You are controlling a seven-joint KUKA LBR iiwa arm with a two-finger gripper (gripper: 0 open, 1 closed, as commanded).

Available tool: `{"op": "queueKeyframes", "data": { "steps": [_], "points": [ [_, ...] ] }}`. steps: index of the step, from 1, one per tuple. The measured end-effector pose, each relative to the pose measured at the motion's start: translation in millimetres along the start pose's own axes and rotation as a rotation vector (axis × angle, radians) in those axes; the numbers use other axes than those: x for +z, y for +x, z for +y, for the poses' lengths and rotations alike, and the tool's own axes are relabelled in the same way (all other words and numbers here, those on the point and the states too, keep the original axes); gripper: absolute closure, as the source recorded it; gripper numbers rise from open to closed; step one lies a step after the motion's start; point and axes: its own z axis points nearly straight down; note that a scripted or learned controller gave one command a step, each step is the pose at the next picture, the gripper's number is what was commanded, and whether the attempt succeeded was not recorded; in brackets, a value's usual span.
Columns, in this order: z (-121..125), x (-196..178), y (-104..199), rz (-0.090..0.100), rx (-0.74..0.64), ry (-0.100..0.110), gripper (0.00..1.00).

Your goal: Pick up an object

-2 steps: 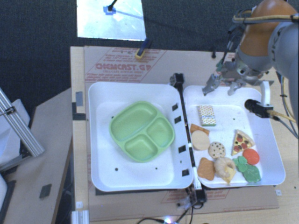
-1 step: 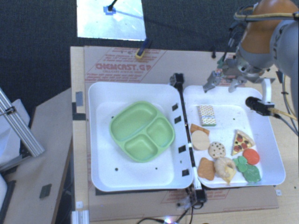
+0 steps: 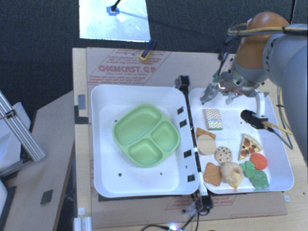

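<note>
Left bin [image 3: 103, 177]: one green three-compartment plate [image 3: 146, 134], lying flat near centre. Right bin [image 3: 284, 177]: toy food grouped at near end, namely pizza slice [image 3: 249, 146], cookie [image 3: 223, 154], tomato [image 3: 259, 161], green leafy piece [image 3: 256, 176], pale chicken-like piece [image 3: 232, 173]; patterned wafer block [image 3: 213, 119] further back, apart. Gripper [image 3: 219, 93] hangs over that bin's far edge; finger spread not discernible, nothing seen held. Bins rest on cardboard sheet [image 3: 127, 67] atop wooden bench [image 3: 48, 129]; dark carpet [image 3: 38, 32] beyond.

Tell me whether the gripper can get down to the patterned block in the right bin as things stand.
Probably yes. The gripper hangs over the right bin's far end, and the patterned block lies just in front of it on bare floor, apart from the other toy food, with nothing over it.
</note>
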Motion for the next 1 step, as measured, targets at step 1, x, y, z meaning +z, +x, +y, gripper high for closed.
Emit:
{"op": "queueKeyframes", "data": {
  "steps": [1],
  "points": [
    [-5.3,61.2,-3.6,0.000,0.005,0.001,0.00]
  ]
}}
